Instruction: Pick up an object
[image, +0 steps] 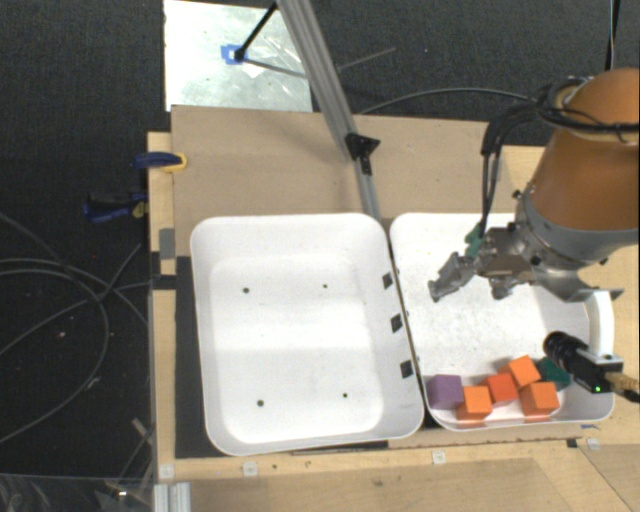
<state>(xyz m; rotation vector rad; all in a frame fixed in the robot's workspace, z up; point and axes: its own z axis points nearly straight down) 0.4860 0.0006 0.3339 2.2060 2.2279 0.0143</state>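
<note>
- Blocks (500, 388) lie bunched at the near edge of the right bin (430, 240): one purple block (445, 389), several orange, and a dark green one (partly hidden behind the arm's fittings).
- Huddled against the bin's wall, they leave little room around each for a clean approach, I judge.
- Gripper (445, 286) hangs above the bin's bare middle, well apart from the blocks, holding nothing I can see; its state I cannot tell.
- Left bin (290, 235) sits alongside.

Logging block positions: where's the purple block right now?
The purple block sits in the right bin, at its near edge by the left corner, just left of the orange blocks.
</note>
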